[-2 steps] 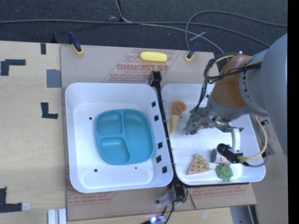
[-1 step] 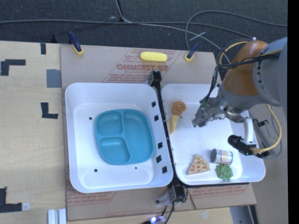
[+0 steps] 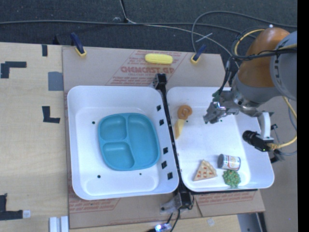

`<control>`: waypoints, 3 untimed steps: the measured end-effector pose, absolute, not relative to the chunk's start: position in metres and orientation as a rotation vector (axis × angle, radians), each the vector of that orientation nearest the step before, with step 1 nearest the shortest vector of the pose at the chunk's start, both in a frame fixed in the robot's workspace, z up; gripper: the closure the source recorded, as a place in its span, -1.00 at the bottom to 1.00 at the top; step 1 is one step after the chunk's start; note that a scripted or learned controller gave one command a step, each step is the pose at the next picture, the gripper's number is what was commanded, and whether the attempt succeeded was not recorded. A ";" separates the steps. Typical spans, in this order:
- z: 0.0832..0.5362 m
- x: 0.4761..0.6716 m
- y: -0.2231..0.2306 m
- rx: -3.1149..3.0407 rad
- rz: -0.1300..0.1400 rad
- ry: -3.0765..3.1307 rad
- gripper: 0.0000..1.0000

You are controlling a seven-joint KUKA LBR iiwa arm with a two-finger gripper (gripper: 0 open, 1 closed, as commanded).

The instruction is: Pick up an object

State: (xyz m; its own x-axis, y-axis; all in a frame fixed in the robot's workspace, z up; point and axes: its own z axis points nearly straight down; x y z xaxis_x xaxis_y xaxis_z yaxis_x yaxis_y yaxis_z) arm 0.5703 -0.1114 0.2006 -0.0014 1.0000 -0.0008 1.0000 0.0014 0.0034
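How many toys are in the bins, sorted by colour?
Blue: 1, the plate in the left bin
Yellow: 1, the banana
Brown: 1, the pretzel
Orange: 1, the pizza slice
Silver: 1, the can
Green: 1, the grapes
Total: 6

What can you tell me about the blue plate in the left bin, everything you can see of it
The blue plate is a rounded-rectangle tray of what looks like smooth turquoise plastic, split by raised ridges into three compartments: two smaller ones and one larger. It lies flat, right side up, turned slightly askew, near the middle of the left bin. It rests on the bin's floor with nothing else touching it.
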 end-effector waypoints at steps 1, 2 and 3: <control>0.254 0.572 -0.111 2.216 0.004 2.220 1.00; 0.247 0.583 -0.071 2.217 -0.001 2.227 1.00; 0.250 0.600 -0.021 2.215 0.001 2.229 1.00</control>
